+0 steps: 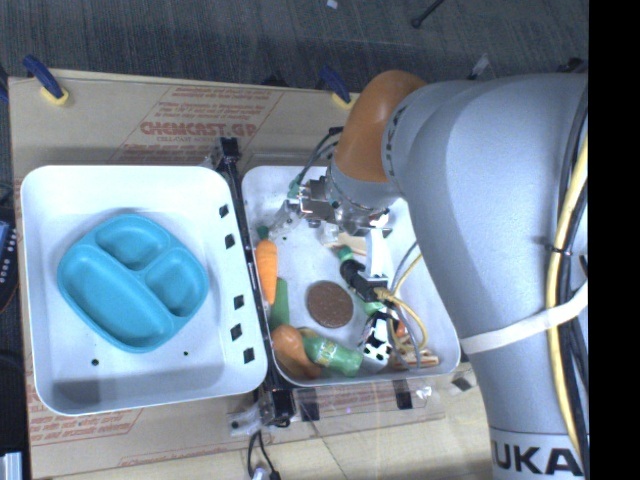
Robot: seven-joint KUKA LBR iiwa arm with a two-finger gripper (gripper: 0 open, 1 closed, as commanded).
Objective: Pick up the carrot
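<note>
In the right shallow white plastic bin [300, 193], camera view: orange tapered carrot [266, 270] lies along the left wall, green stem end [281, 303] pointing toward the near side. Grey arm with orange band [372, 133] reaches in from the right; end effector [340, 218] sits over the bin's far middle, just right of the carrot, apart from it. Spread or pressed together: cannot tell, wrist hardware blocks it. Round brown disc [330, 304] near bin centre. Orange rounded toy [291, 346] and green toy piece [335, 356] at the near wall. Left white bin [60, 193] carries a blue three-section plastic plate [132, 280]. Both bins on the cardboard-covered counter [180, 118].
</note>
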